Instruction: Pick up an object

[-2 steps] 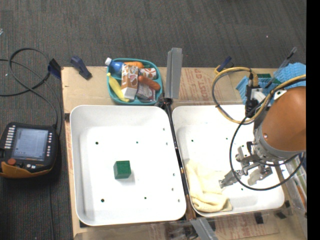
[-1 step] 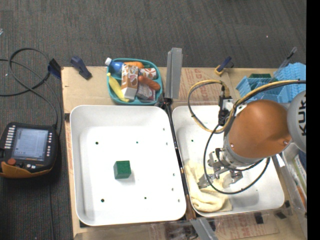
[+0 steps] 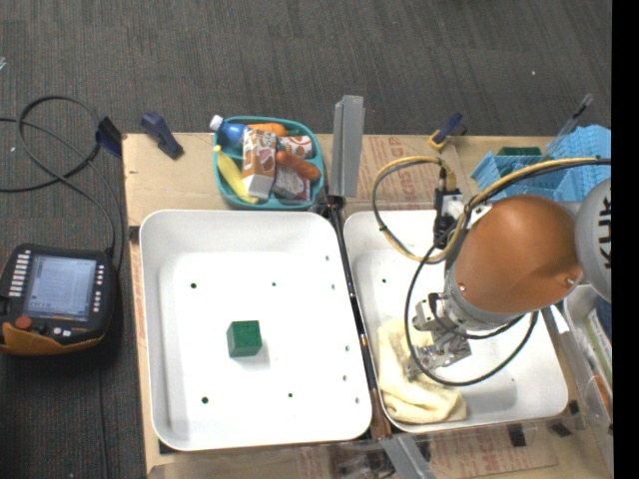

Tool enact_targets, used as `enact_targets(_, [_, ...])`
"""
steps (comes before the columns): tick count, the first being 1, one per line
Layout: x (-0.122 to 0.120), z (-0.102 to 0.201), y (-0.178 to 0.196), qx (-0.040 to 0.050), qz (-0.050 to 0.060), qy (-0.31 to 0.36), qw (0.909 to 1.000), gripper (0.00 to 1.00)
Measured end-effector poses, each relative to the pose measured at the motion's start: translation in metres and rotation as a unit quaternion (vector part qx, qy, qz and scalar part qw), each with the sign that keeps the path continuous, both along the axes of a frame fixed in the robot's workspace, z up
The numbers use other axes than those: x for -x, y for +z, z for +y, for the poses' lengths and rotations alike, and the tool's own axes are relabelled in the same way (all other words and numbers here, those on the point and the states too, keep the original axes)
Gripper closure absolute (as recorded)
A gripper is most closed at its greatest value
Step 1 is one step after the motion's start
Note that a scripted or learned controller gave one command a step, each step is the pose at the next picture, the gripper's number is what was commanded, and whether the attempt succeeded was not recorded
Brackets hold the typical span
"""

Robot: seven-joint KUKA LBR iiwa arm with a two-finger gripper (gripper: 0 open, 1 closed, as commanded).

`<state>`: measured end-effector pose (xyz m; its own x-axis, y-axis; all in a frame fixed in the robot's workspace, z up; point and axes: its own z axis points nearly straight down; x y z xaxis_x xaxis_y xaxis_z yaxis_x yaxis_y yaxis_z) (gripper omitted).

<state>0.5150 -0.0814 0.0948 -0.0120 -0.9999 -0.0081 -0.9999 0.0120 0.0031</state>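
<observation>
A small green cube (image 3: 244, 337) lies in the left white bin (image 3: 180, 238), near its middle. A crumpled pale yellow cloth (image 3: 419, 392) lies in the right white bin (image 3: 539, 387), at its front left. My gripper (image 3: 436, 352) hangs low over the cloth, right at its upper edge, under the orange band of the arm (image 3: 519, 252). The wrist and cables hide much of the gripper.
A teal basket (image 3: 268, 163) with several packaged items stands behind the left bin. A grey upright post (image 3: 347, 148) rises between the bins at the back. A teach pendant (image 3: 55, 297) lies on the floor at left. Blue crates (image 3: 544, 168) stand at the back right.
</observation>
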Motion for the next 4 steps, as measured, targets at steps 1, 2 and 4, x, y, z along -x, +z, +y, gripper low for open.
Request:
enact_targets(1, [-0.035, -0.031, 0.157, 0.0002, -0.002, 0.081, 0.9967, 1.0])
enact_targets(2, [-0.048, -0.062, 0.057, -0.0019, -0.001, 0.309, 0.9512, 1.0])
enact_targets(4, [-0.005, -0.072, 0.062, -0.0004, 0.0, 0.218, 0.9759, 1.0])
